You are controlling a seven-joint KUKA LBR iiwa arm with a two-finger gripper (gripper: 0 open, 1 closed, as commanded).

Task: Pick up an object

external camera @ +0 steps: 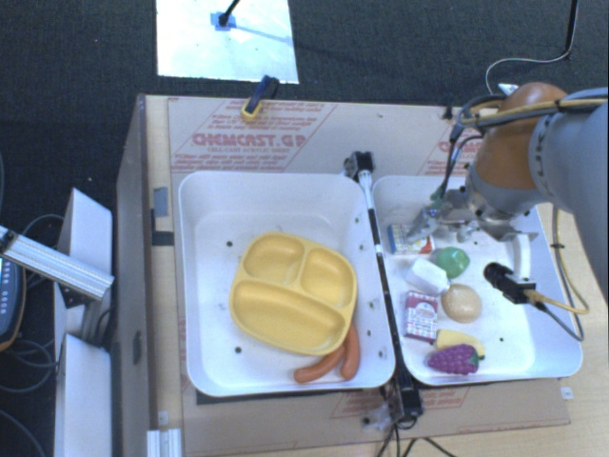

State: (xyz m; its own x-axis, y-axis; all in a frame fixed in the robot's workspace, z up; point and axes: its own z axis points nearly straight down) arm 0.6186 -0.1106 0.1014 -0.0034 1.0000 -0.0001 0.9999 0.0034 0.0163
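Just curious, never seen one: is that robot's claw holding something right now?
Gripper: cannot be told; it sits low over the right bin.

Grey arm (576,146), orange band (509,146), yellow cable (561,274)

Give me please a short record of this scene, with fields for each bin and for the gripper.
left bin: yellow divided plate; two toy sausages beside its lower edge
right bin: green toy vegetable, white block, red-and-white packet, beige round toy, purple toy grapes, yellow toy piece
gripper: low over the right bin's upper left part; grasp unclear
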